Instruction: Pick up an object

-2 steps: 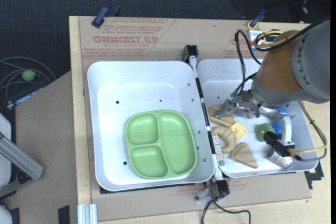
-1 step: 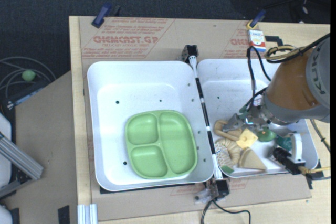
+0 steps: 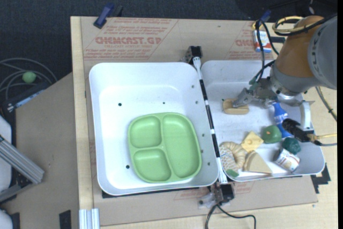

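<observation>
bins: two shallow white ones side by side, left bin (image 3: 107,115) and right bin (image 3: 225,75)
left bin contents: one green tray (image 3: 163,146), three compartments, lying flat, well left of the gripper
right bin contents: about seven small things, all on the same side as the gripper
gripper (image 3: 247,95): low in the right bin, at the end of the grey arm (image 3: 300,59) with its orange band; can't tell if the fingers are apart or together
tan piece (image 3: 236,109): one, flat, pale tan oval, just below-left of the gripper, touching or nearly touching, can't tell which; not seen between the fingers
blue item (image 3: 280,112): one, small, just right of the gripper and lower
green toy (image 3: 272,134): one, rounded, below-right of the gripper
dark teal toy (image 3: 292,145): one, just beside the green toy, farther from the gripper
small can (image 3: 287,160): one, white with red label, tilted, far below-right
yellow wedges: two, cheese-like, one (image 3: 251,142) below the gripper, one (image 3: 258,164) lower near the bin's front wall
patterned piece (image 3: 230,154): one, beige, veined, below-left of the gripper, touching the lower wedge
</observation>
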Action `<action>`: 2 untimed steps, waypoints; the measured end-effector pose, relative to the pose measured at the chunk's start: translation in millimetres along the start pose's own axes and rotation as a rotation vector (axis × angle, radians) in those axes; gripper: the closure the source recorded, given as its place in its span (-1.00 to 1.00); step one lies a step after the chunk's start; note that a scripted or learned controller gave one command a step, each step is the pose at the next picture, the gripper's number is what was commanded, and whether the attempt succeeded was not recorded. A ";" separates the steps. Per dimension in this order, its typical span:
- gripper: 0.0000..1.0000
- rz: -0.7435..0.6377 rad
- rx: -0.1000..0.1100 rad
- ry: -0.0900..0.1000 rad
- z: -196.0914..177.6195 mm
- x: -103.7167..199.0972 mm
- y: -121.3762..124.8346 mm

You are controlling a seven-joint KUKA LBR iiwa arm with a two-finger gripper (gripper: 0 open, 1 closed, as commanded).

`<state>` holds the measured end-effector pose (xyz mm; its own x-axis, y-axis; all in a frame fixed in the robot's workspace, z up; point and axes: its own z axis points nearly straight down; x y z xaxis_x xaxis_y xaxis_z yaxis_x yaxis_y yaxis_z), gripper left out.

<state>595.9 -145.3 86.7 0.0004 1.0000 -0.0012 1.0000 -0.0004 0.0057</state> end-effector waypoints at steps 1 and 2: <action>-1.00 -0.001 0.002 -0.001 -52.6 -49.3 71.5; -1.00 -0.001 0.009 0.004 3.1 -63.6 -2.3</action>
<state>593.6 -208.9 83.6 -0.0002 1.0000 0.0027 1.0000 0.0002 -0.0034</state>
